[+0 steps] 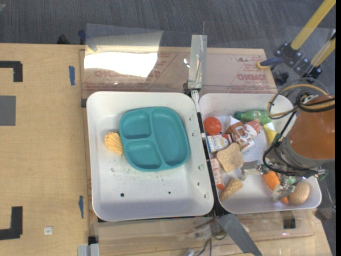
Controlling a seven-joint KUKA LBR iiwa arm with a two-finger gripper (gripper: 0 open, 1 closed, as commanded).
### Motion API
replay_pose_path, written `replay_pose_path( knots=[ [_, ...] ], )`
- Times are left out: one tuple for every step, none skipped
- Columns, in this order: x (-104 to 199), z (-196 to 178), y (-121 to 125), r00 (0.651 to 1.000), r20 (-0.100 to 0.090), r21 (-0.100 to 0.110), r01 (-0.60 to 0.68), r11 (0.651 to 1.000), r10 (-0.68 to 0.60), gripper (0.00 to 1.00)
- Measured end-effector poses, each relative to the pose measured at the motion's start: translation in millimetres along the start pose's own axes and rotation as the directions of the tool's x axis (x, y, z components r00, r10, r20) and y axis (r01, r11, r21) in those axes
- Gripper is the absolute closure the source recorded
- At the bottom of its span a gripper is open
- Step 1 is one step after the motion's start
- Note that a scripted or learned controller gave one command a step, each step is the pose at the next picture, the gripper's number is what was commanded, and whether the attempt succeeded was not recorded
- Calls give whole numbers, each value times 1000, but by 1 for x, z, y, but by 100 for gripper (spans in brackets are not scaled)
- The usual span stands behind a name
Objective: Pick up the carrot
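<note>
From the overhead camera you see two white bins side by side on the surface. The left bin holds a teal divided plate with a tan shell-shaped piece touching its left edge.

Your carrot lies in the right bin, toward its near right corner, an orange stub partly covered by the arm. The arm reaches in from the right, its orange band hanging directly over that corner, and the gripper sits low beside the carrot. You cannot tell how the jaws stand; the wrist and cables hide them.

Crowding the carrot: a brown potato-like piece just to its right, a toast slice and a tan cone-shaped piece to its left. Farther back lie a red tomato, a green bottle, a brown-and-white packet and a yellow piece.
</note>
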State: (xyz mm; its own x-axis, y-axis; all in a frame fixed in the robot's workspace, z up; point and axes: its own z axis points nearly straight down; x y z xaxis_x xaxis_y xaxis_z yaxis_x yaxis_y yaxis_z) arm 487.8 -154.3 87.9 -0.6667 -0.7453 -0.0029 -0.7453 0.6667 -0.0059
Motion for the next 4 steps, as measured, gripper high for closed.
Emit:
replay_pose_path(
  knots=[
    [-2,-11,-1,1000,3,5,0,1000,0,100],
    [-57,-92,3,1000,7,4,-23,1000,23,100],
    [11,-283,-35,1000,2,8,-9,1000,9,100],
    [-8,-206,-19,869,4,-6,495,869,-495,100]
  ],
)
